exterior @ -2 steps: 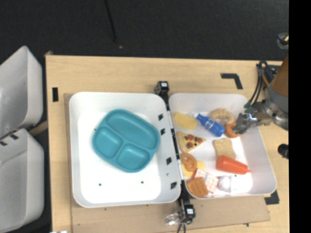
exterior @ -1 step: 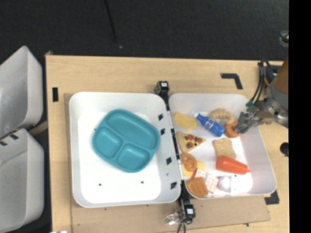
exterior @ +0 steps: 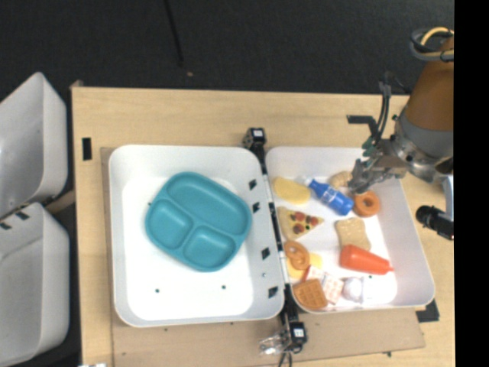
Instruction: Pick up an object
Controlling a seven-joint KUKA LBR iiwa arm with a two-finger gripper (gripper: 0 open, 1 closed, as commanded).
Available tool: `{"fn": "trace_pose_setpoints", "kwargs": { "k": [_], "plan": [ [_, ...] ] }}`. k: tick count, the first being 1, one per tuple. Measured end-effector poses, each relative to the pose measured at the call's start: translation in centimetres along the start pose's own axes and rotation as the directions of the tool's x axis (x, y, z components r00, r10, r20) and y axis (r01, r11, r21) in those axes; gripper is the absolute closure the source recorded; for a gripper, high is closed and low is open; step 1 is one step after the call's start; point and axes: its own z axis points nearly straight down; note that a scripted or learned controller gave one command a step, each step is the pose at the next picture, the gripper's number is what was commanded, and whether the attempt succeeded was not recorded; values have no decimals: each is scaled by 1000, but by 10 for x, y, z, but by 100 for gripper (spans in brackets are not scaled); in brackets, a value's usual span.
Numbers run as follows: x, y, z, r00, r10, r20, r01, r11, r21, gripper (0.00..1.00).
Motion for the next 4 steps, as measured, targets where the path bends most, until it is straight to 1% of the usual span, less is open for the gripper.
{"fn": "trace_pose_setpoints", "kwargs": {
  "k": [1, 2, 3, 4],
  "plan": [
    [52, 19, 9, 1000, 0, 0, 0, 1000, 2, 100],
    [86, 54, 4, 1000, 0, 0, 0, 1000, 0, 100],
    [103, 56, 21, 1000, 3, 2, -3, 1000, 5, 100],
    [102, 52, 2, 1000, 2, 1, -2, 1000, 1, 100]
  ]
}}
